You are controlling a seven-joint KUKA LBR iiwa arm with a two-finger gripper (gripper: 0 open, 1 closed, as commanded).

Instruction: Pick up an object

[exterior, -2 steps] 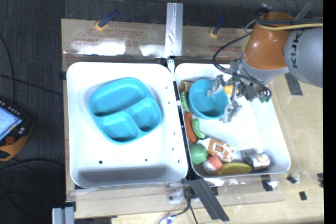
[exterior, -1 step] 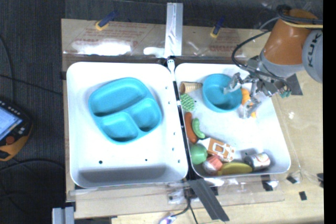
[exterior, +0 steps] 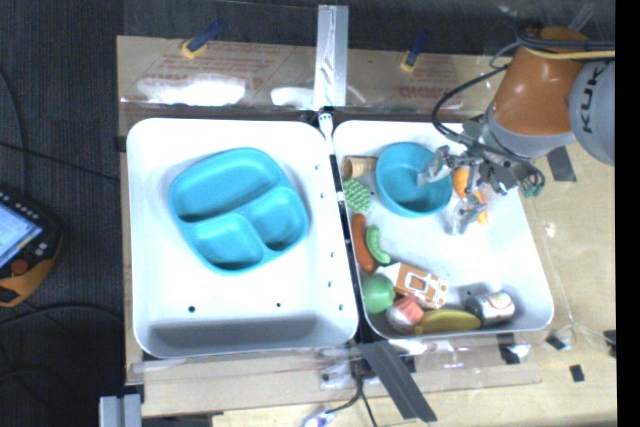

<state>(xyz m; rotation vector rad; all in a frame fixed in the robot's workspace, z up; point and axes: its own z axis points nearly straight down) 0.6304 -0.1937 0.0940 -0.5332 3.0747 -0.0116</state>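
Orange object (exterior: 461,181) between hand (exterior: 462,187) fingers, beside blue bowl (exterior: 410,179)

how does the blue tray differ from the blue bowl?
The tray is wide and shallow, split into three compartments; the bowl is round, with one cavity. The tray is much the larger. The tray lies alone in the left bin; the bowl sits in the right bin among small toy foods, with the pincer just beside it. Both are the same blue and sit open side up.

Blue divided tray (exterior: 238,207) in left bin (exterior: 150,245)
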